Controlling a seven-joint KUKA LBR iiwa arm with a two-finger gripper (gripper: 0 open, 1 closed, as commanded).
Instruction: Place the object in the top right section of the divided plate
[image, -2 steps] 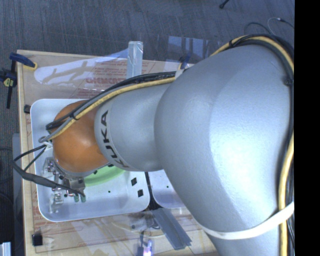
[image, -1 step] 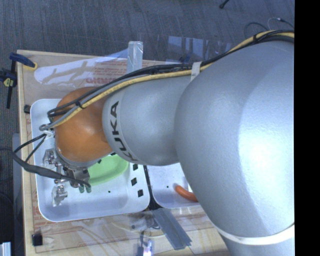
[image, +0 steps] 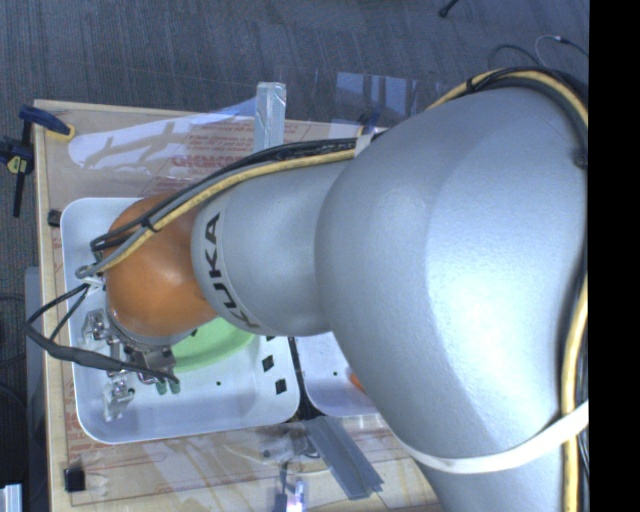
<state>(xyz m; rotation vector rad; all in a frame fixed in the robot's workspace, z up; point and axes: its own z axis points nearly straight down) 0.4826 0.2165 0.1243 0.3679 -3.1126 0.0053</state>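
1. End effector (image: 128, 372) hangs low over the left bin (image: 75, 300), near its front-left corner; you cannot tell its opening, nor whether it holds the object.
2. Green divided plate (image: 215, 345) shows as a sliver beneath the arm's orange band (image: 150, 275); its sections are hidden.
3. Confirm a grasp first, then centre over the top right section and lower slowly before release.

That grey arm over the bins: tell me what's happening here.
The KUKA arm reaches in from the right and stretches across both white bins, hiding most of them. Its gripper hangs low over the left bin, beside a green plate that peeks out from under the orange wrist band. Whether it holds anything cannot be made out. A small orange bit shows in the right bin.
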